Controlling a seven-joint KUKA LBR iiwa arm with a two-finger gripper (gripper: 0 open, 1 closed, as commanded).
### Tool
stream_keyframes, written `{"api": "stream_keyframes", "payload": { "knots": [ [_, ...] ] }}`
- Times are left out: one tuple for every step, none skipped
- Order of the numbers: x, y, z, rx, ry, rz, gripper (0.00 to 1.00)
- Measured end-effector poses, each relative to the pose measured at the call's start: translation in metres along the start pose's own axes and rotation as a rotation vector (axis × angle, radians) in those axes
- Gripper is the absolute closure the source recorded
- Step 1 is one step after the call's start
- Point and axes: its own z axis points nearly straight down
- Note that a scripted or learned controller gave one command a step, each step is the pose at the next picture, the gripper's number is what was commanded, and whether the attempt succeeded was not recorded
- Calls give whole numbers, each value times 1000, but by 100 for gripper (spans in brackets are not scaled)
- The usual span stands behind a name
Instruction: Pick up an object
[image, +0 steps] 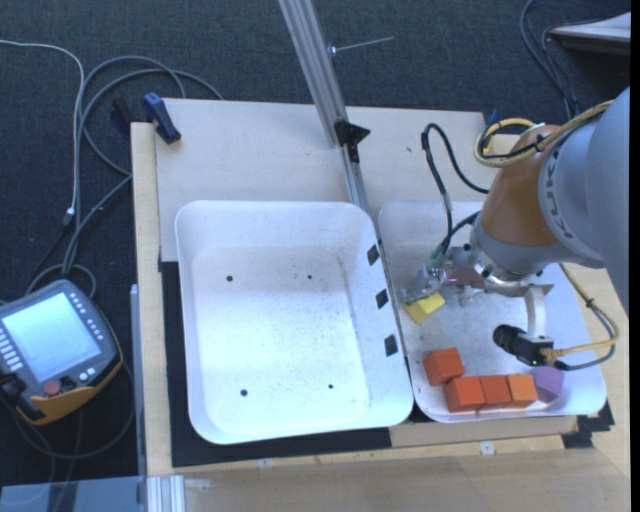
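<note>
Lower right of frame, near rim of the right bin (590, 405): a row of orange blocks (488, 390), one more orange block (443, 365) just up-left of it, and a purple block (548, 381) at the row's right end. Further up, centre-right, a yellow block (426, 305) lies at the gripper (432, 290); finger state cannot be determined. The left bin (195, 230) occupies frame centre.

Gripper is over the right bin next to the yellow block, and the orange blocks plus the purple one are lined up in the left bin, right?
Not quite. The camera view shows the orange blocks and the purple block along the near edge of the right bin, not the left bin. The rest holds: the gripper is over the right bin, next to the yellow block.
</note>
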Motion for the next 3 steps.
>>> {"api": "stream_keyframes", "payload": {
  "knots": [
    [-19, -7, 4, 6, 2, 4, 0],
    [2, 14, 10, 2, 1, -1, 0],
    [1, 14, -1, 1, 0, 0, 100]
  ]
}}
